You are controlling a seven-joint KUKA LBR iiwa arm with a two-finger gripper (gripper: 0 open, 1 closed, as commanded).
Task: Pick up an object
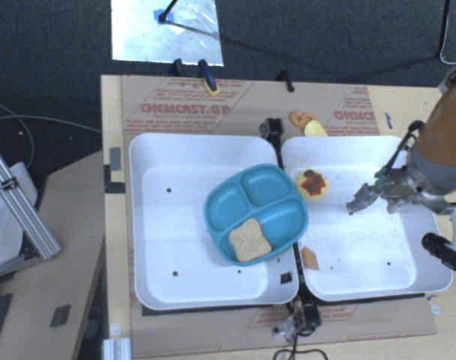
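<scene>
A blue divided plate (256, 211) rests tilted across the left bin's (168, 223) right rim, with a slice of toast (250, 241) in its near compartment. A small round pizza-like toy (312, 184) with red topping lies at the upper left of the right bin (378, 268). My gripper (361, 199) hangs low over the right bin, a short way to the right of that toy and apart from it. Nothing shows in its grasp. A small orange scrap (309, 258) lies by the right bin's left wall.
Behind the bins on the cardboard lie a yellow piece (315, 129) and an orange piece (301, 118). A black clamp (271, 128) sits at the divide between the bins. The arm's grey and orange body (445, 145) covers the right bin's far right side.
</scene>
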